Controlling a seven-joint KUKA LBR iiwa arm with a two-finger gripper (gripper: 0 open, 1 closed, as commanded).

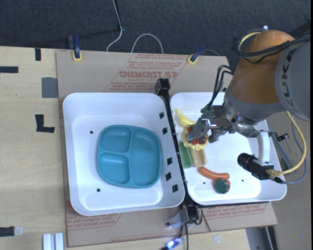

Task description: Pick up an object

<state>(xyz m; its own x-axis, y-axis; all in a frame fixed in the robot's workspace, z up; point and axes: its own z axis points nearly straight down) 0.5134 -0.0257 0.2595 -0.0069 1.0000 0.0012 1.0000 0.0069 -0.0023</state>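
The right bin (250, 191) holds several toy food pieces along its left side. A yellow banana-like piece (183, 120) lies by the divider, with a green piece (186, 157) below it. An orange sausage-shaped piece (213, 174) and a small green and red piece (222, 186) lie nearer the front. My gripper (198, 134) hangs low over the cluster, just right of the yellow piece and above a tan piece (199, 156). Something red and yellow shows at its tip, partly hidden by the wrist.
The left bin (83, 113) holds a blue divided plate (129, 155). A black divider (169, 134) runs between the bins. A black cylinder with a cable (254, 165) sticks out of the arm over the right bin's right half. The arm's orange band (261, 61) looms over the bin's back right.
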